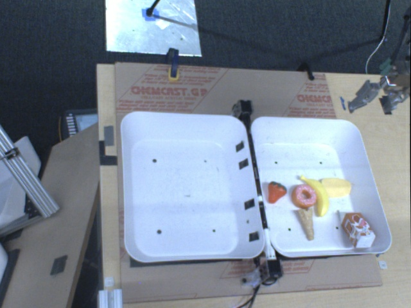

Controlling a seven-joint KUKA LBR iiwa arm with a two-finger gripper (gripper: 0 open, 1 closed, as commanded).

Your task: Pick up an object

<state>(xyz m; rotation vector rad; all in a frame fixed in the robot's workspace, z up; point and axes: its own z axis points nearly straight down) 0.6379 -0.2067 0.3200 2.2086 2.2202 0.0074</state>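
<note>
Several small toy foods lie in the front part of the right bin (321, 136). A red strawberry (276, 192) is nearest the divider. Beside it sit an orange donut (304, 196), a yellow banana (320, 197) and a pale yellow piece (338, 186). An ice cream cone (307, 224) lies just in front of the donut. A brown and white cake slice (358, 230) rests in the front right corner. My gripper (371, 95) hangs at the far right edge, above the bench behind the right bin and well away from all the objects.
The left bin (186, 185) lies beside the right one, joined by a black hinge strip (253, 185). Both rest on a cardboard sheet (192, 88). A shiny metal plate (153, 17) lies on the floor at the back. An aluminium rail (26, 178) stands at the left.
</note>
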